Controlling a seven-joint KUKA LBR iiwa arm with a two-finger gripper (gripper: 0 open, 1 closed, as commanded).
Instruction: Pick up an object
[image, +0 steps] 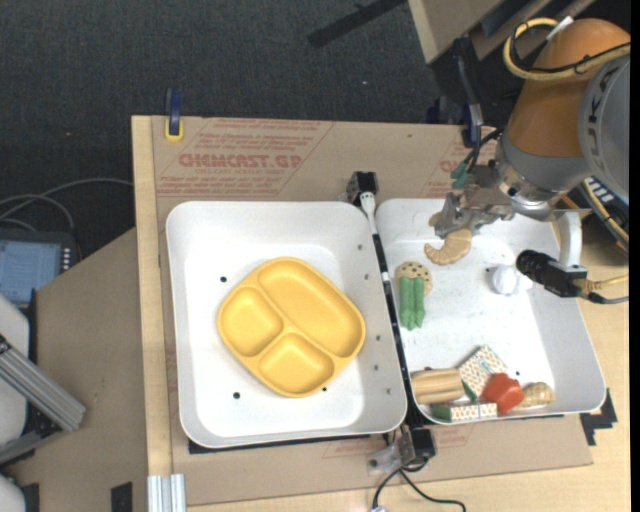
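My gripper (455, 226) hangs over the back of the right bin (560, 350). A tan, crescent-shaped piece (449, 249) sits right under its tips, touching or nearly touching them. A green pod-shaped toy (411, 301) lies near the bin's left wall, with a round cookie-like piece (413, 273) at its far end. A small white object (503, 280) rests to the right of the gripper. In the front corner lie a wooden cylinder (437, 384), a red toy (501, 391), a patterned flat piece (484, 362) and a tan lump (537, 394).
The left bin (190, 300) holds a yellow three-compartment plate (290, 325). A black clamp (361, 186) sits at the back between the bins. A black cylindrical fitting (545, 272) with cables projects over the right bin's right side. The arm's grey and orange body (560, 100) stands at the back right.
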